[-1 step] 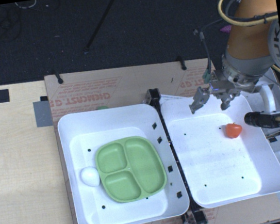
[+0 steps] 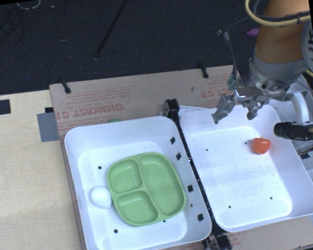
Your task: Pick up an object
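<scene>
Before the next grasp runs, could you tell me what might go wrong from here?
The gripper hangs open over the right bin's far rim, off to one side of the orange object; a straight descent may strike the rim or close on nothing. That object looks small and rounded, and sits near the bin's right wall, so a finger could nudge it away or catch the wall.
</scene>
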### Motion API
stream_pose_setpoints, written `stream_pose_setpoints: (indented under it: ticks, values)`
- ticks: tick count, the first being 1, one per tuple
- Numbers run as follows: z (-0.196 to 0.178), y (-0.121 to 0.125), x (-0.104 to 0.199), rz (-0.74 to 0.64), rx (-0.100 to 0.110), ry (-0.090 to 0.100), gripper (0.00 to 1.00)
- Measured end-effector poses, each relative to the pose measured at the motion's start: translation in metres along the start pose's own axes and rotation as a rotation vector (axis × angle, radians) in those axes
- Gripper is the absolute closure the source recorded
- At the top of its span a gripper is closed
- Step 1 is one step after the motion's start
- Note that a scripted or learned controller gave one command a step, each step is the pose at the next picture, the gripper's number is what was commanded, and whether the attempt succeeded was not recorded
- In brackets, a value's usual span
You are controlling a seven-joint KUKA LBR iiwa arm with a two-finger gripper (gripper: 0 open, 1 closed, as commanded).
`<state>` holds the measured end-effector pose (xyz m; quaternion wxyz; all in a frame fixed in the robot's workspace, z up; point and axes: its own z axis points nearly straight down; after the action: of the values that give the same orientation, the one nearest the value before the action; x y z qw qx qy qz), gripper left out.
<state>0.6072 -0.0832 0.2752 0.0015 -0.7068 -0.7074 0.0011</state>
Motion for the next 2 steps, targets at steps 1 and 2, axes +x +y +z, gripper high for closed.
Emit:
stream_pose_setpoints:
  ticks: [1, 2]
  values:
    - [0.044, -0.002, -0.002, 0.0, 0.004, 0.0, 0.0]
    - [0.096, 0.006, -0.006, 0.001, 0.003, 0.0, 0.0]
